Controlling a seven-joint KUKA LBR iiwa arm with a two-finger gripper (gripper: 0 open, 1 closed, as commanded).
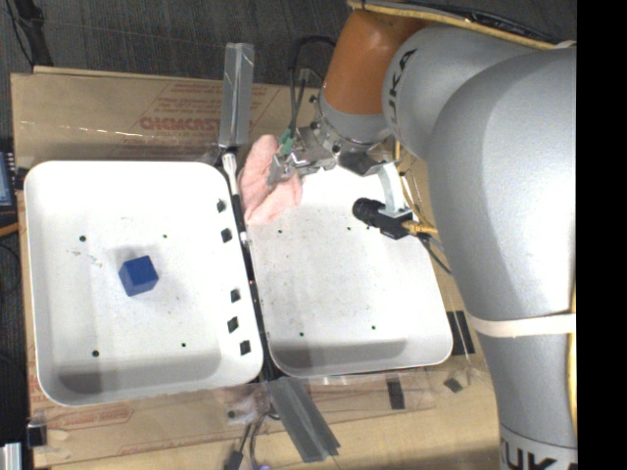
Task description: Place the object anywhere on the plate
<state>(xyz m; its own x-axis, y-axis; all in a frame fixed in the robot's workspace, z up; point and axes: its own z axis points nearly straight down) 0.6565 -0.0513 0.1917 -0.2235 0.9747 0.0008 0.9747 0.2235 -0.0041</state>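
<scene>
A small blue cube (138, 274) lies in the left bin (59, 194), left of its middle. A pale pink, plate-like thing (266, 186) rests tilted at the far left corner of the right bin (411, 331), leaning over the divider between the bins. My gripper (290, 161) hangs right at the pink thing's upper right edge, under the orange wrist band (358, 62). The gripper's tip blends into the pink surface, and the contact between them is unclear.
A black cable plug (380, 217) dangles from the wrist over the right bin's far side. The grey arm (500, 164) covers the right part of the view. A metal bar (236, 96) stands behind the divider. Cardboard lies under the bins.
</scene>
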